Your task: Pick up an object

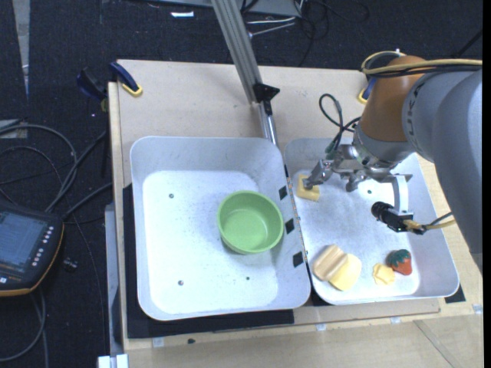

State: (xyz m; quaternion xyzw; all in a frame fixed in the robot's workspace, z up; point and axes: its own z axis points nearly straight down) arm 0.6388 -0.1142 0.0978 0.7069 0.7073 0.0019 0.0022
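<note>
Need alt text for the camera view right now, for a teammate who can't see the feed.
The gripper sits low over the right bin, at a small yellow block near that bin's left wall. Nearer the front of the same bin lie a pale yellow piece, a small yellow bit and a red toy strawberry. The left bin holds a green bowl.

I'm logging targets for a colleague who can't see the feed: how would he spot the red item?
Look in the right bin, at its near right corner. The small red strawberry-like toy lies there beside a small yellow piece. It is that bin's one red thing; the rest are yellow.
</note>
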